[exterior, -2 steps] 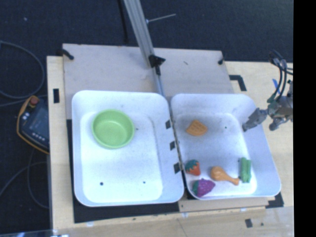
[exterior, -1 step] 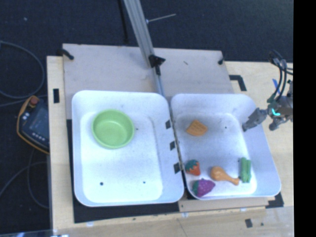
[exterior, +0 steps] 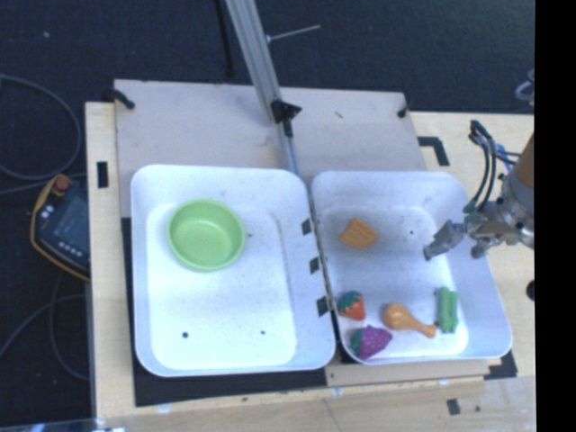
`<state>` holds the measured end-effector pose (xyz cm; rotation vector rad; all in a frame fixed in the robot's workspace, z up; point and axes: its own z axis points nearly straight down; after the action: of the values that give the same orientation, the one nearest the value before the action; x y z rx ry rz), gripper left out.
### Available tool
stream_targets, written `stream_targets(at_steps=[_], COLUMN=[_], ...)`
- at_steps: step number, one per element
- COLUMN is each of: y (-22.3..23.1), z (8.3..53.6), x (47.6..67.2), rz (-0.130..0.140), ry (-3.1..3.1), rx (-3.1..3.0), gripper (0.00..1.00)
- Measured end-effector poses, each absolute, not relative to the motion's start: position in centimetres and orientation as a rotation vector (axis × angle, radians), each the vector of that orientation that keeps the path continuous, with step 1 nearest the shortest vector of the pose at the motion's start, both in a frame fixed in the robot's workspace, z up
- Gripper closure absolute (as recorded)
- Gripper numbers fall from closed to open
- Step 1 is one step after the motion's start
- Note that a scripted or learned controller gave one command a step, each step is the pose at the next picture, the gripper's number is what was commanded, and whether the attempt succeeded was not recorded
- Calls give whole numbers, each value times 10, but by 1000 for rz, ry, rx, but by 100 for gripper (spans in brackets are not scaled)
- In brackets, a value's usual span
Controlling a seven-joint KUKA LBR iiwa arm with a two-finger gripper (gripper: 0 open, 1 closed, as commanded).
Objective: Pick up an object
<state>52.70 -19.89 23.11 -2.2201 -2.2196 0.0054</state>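
Along the near edge of the right bin [exterior: 409, 185] you had four toys close together: a strawberry [exterior: 352, 306], a purple grape bunch [exterior: 371, 340] just nearer than it, an orange drumstick [exterior: 409, 319] to their right, and a green piece [exterior: 446, 310] standing lengthwise at the right end. Farther back, well apart from those, an orange wedge [exterior: 359, 234] lay alone on the bin floor. Your gripper [exterior: 461, 239] hung over the right side of that bin, beyond the green piece and to the right of the wedge, touching none of them. Its two fingers [exterior: 441, 241] stood apart with nothing between them, one pointing left and the other toward the bin's right wall. Over in the left bin [exterior: 148, 187] you had a green bowl [exterior: 207, 234] sitting upright in the far left part.
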Motion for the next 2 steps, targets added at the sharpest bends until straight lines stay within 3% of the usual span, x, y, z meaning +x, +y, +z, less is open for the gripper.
stream_targets(at_steps=[2], y=[-204], z=[125], x=[522], rz=[5], ry=[-2219], rx=[-2222], gripper=[0])
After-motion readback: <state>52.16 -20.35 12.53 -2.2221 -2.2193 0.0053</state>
